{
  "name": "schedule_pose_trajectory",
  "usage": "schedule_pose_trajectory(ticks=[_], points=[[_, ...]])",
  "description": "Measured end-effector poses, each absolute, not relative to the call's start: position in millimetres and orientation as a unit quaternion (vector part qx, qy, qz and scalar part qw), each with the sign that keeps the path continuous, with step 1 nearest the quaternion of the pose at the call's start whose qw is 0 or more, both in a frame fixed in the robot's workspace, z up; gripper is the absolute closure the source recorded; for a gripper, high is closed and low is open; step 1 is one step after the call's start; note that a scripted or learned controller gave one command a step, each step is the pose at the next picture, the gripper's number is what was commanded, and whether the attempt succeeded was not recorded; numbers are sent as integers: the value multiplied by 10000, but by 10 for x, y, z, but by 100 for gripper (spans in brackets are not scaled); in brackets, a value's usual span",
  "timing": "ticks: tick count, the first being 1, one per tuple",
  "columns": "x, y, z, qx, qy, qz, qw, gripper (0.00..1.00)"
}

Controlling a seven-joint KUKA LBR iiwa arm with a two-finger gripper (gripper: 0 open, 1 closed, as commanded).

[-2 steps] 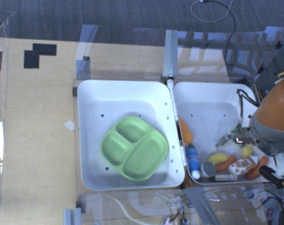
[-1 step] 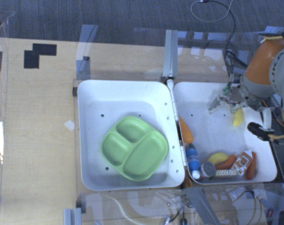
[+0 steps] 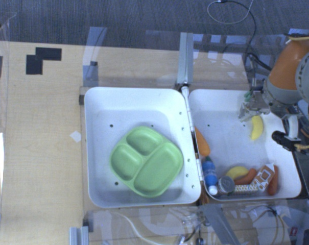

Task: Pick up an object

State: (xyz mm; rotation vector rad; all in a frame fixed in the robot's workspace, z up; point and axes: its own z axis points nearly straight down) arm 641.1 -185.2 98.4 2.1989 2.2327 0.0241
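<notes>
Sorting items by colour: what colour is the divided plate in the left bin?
Light green, plain; the plate shows clearly in the camera view.

This looks like a robotics lab: a pale wooden bench (image 3: 37,152) stands on dark blue-grey carpet (image 3: 118,4), fenced with clear plastic panels (image 3: 93,55). Two shallow white plastic bins (image 3: 95,137) sit clamped side by side, black tape marks (image 3: 42,59) stick to the benchtop, and a loose thin cable (image 3: 231,9) loops over the floor.
</notes>
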Motion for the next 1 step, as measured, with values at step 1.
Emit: schedule_pose_trajectory(ticks=[1], points=[[6595, -1480, 2250, 6685, 7437, 17, 34, 100]])
